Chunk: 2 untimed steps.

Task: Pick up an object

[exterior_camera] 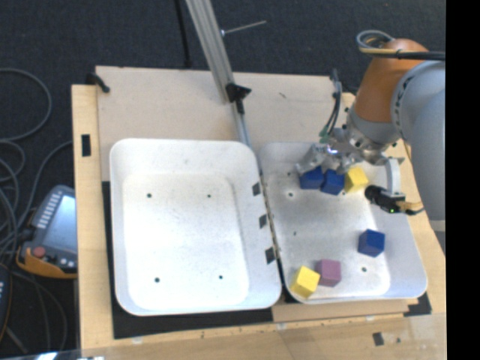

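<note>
Nearest, a yellow cube [306, 280] touches a purple cube [328, 271] at 6 o'clock of the right bin [405, 276], while at 12 o'clock the pincer [328, 158] sits over two blue cubes [322, 180], its state unclear.

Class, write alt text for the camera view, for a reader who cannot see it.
A grey robot arm reaches from the right, its gripper low over two blue blocks and a yellow block at the back of the right bin. Nearer the front lie blue, purple and yellow blocks.
</note>
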Tool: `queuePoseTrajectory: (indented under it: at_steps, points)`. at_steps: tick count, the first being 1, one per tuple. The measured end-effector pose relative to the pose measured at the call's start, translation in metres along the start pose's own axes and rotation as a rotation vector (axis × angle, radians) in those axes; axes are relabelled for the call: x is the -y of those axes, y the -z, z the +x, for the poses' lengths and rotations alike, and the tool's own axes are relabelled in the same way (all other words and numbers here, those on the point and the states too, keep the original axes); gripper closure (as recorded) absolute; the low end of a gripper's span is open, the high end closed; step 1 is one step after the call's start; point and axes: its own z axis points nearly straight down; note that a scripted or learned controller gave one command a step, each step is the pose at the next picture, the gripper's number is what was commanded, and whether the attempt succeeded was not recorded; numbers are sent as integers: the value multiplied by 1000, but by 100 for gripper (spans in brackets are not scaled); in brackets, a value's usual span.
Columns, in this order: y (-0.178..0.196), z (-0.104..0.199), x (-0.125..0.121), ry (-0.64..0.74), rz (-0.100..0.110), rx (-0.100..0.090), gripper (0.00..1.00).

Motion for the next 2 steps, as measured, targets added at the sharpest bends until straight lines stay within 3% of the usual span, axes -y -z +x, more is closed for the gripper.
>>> queuePoseTrajectory:
  at_steps: [1,2]
  points:
    - [-12,-22,20,0,-9,6,0]
    - [-13,-23,27,0,-13,7,0]
